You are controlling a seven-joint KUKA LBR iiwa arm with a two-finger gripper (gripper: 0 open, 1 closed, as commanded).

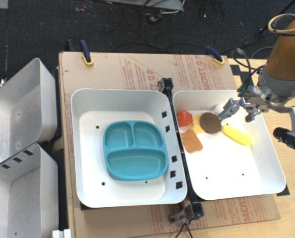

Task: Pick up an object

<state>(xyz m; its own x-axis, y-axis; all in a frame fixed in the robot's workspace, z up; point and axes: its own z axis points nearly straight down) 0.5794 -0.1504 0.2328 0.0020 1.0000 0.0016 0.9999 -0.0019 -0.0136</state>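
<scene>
In the right bin (266, 177), the open claw (239, 110) hangs between brown disc (210, 123) and banana (237, 135).

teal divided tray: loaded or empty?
Empty. The teal tray lies flat in the left bin, all three compartments bare; the food pieces sit in the right bin.

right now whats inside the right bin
Clustered at the right bin's back left: a red piece, a brown disc, an orange-tan piece and a yellow piece. Anything beneath them is covered.
</scene>
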